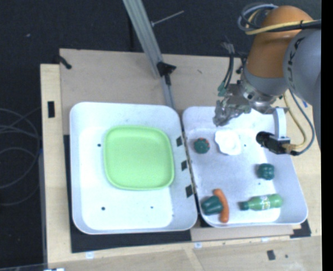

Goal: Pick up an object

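Grey arm [307, 55], orange band [274, 38], black cables [299, 123], metal gripper [226, 113]

Light is even and fairly bright from overhead; the white bins [87, 168] glare slightly, shadows are soft, surroundings fall dark, and detail is mildly blurred.

Grey arm [279, 55] bent down, wrist angled left.
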You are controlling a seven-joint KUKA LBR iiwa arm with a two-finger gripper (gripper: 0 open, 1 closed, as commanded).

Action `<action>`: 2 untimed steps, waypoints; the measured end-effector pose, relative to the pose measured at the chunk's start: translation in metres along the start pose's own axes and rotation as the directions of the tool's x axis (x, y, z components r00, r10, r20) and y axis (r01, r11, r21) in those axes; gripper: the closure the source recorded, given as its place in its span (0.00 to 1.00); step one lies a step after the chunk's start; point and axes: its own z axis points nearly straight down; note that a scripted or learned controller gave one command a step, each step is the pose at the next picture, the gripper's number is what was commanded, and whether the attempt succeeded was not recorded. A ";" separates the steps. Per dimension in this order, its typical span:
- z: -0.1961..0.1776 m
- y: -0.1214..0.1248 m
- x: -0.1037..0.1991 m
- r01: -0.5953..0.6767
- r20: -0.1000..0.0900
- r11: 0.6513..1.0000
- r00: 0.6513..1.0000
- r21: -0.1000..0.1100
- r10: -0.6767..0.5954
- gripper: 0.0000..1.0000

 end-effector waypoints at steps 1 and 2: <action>0.007 -0.026 0.039 0.000 0.000 1.000 1.000 0.001 0.000 1.00; -0.007 -0.053 0.079 0.001 -0.001 1.000 1.000 0.000 -0.001 1.00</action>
